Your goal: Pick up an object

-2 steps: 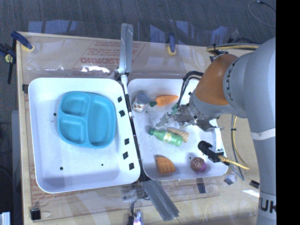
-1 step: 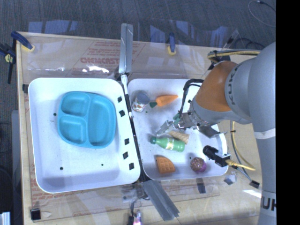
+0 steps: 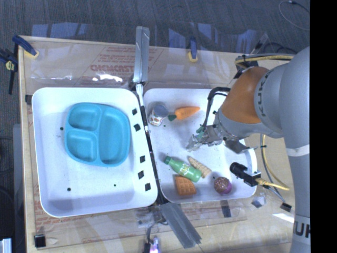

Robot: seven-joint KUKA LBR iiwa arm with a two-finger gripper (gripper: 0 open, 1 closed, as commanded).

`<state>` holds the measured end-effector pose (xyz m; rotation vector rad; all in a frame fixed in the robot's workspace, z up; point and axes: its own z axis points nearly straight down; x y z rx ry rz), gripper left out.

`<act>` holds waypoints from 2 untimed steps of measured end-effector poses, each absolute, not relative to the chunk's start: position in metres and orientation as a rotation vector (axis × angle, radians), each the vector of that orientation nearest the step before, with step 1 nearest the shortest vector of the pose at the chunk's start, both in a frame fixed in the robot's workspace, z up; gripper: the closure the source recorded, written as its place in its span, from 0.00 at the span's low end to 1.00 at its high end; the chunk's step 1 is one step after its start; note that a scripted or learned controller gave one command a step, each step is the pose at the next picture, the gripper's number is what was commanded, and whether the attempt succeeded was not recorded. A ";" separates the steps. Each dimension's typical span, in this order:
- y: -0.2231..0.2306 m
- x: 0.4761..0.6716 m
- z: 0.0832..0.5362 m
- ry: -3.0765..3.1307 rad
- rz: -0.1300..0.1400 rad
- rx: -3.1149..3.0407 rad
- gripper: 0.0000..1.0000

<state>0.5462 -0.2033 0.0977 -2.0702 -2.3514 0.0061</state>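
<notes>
In the right bin (image 3: 179, 96) lie several toy foods: an orange carrot (image 3: 185, 112) at the back, a small grey-and-white can (image 3: 157, 114) beside it, a green bottle (image 3: 182, 167), a ridged tan cone (image 3: 199, 166), a waffle-like orange piece (image 3: 185, 186) and a dark red ball (image 3: 222, 184) near the front. My gripper (image 3: 199, 139) hangs low over the bin's middle, right of the carrot and above the cone. Nothing shows between its fingers.
The left bin (image 3: 47, 194) holds a blue divided plate (image 3: 98, 133). A metal divider bar (image 3: 141, 54) runs back between the bins. A black fitting with a yellow cable (image 3: 245, 175) sits at the right bin's front right rim. Blue clamps hold the bench edges.
</notes>
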 end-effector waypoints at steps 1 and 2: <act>-0.203 0.546 0.097 -2.351 0.007 -2.070 0.00; -0.184 0.476 0.089 -2.450 0.003 -1.954 0.00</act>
